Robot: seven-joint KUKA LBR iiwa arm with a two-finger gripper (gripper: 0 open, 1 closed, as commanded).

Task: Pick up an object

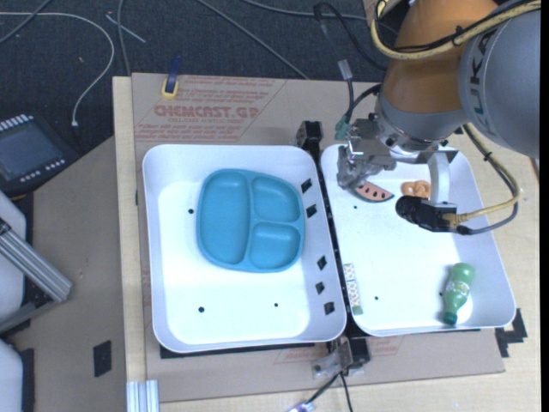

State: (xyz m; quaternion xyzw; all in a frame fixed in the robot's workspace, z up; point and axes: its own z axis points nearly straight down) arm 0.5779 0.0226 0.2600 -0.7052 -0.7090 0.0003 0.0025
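We see the pincer (358, 172) low by the watermelon slice (374, 191), can't tell its state; slice looks light, stiff, thin—take its edges.

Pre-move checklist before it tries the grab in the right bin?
1. Gripper above the right bin: ok.
2. Watermelon slice toy beside the gripper, within the bin: ok.
3. Anything gripped already: cannot tell, the wrist hides it.
4. Orange item close to the slice, may interfere: not ok.
5. Green bottle lies far off near the front corner: ok.
6. Blue divided plate sits in the left bin, out of the way: ok.
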